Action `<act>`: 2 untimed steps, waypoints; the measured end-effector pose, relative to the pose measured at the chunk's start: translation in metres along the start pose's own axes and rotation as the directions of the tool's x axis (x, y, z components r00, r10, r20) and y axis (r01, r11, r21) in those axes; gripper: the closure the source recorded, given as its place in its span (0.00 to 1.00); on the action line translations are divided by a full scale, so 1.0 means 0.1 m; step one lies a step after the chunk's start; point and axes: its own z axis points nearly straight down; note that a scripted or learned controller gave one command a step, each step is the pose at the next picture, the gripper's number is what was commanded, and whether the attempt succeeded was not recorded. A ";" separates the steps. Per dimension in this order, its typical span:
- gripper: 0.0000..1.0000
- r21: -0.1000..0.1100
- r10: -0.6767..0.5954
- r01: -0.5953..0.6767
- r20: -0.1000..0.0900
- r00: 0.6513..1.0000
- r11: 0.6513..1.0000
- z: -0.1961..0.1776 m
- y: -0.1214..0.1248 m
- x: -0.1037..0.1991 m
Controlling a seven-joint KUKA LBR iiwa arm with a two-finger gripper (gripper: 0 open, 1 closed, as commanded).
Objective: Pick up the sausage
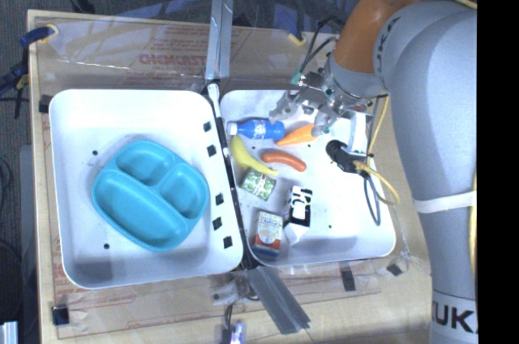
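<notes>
I have the gripper (312,109) low over the far end of the right bin (369,233), and I cannot tell from this slanted view whether it is released or clenched; nothing visibly sits in it. Directly under and beside it lies the carrot (296,135), with the water bottle (255,128) just to its left. The sausage (283,161) lies just beyond the carrot toward the near side, flat on the bin floor, close to the gripper but apart from it. A banana (247,158) curves just beside its left end, so I judge a grasp across the sausage's middle is safest. Nearer me sit a green packet (259,186), a black-and-white item (301,206) and a small carton (268,233). The left bin (73,253) carries a blue divided plate (151,192).
</notes>
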 end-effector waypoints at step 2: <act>0.00 0.000 -0.132 0.132 0.000 0.991 0.991 -0.18 0.11 0.33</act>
